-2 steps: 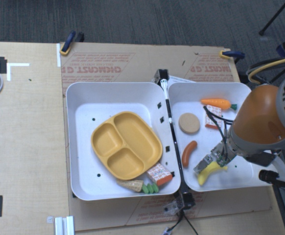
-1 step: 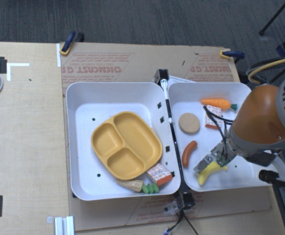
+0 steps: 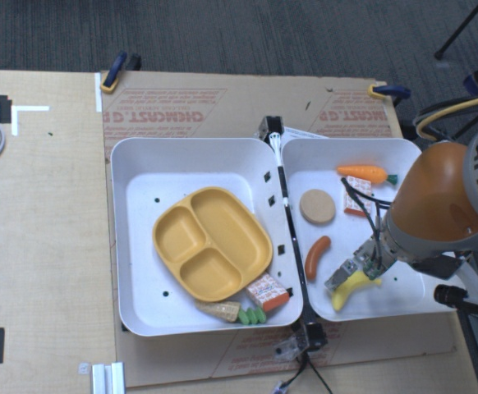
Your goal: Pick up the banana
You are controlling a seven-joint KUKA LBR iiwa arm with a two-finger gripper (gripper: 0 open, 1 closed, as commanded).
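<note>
Claw (image 3: 347,274) sits low over the banana (image 3: 350,290); whether its jaws are apart cannot be told. Risk: banana slips sideways toward the sausage (image 3: 316,258).

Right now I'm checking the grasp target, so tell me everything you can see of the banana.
The banana is a small yellow, plastic-looking toy lying flat on the floor of the right bin, near its front wall, tilted with its lower end toward the front-left. The gripper sits right over its upper end, hiding part of it. A red sausage lies just beyond it, apart.
</note>
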